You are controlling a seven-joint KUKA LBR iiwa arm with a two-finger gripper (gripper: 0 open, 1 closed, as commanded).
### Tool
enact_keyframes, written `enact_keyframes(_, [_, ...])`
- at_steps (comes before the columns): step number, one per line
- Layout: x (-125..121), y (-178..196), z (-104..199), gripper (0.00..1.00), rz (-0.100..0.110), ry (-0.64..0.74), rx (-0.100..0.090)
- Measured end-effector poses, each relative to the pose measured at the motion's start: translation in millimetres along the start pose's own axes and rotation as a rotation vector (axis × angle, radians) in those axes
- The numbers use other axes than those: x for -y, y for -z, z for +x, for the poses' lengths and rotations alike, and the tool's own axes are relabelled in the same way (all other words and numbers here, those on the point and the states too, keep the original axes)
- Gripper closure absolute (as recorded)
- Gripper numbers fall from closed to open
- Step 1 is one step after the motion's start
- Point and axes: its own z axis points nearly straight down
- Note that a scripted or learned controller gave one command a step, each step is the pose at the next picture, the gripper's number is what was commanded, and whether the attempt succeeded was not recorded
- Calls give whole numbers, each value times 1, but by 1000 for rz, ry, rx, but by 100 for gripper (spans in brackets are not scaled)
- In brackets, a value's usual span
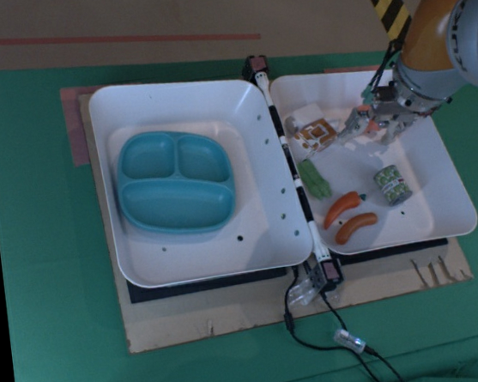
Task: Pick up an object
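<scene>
Camera view: gripper (368, 129) low in right bin (445, 178), jaws' spread unclear.

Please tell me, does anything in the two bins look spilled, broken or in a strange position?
Nothing looks spilled or broken. The blue tray lies flat in the left bin. In the right bin, the can lies tilted on its side, and the two sausages and the green vegetable lie loose.

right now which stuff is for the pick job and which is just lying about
For the job: tool, white and orange carton, green vegetable, red pepper, sausage, green can, right bin.

Lying about: blue divided tray, left bin, cables.
</scene>
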Motion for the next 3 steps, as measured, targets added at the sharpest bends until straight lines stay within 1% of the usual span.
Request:
enact_keyframes(1, [-44,21,-12,0,2,1,0])
enact_keyframes(2, [5,0,-11,0,4,-2,0])
enact_keyframes(3, [102,3,11,0,-7,-4,3])
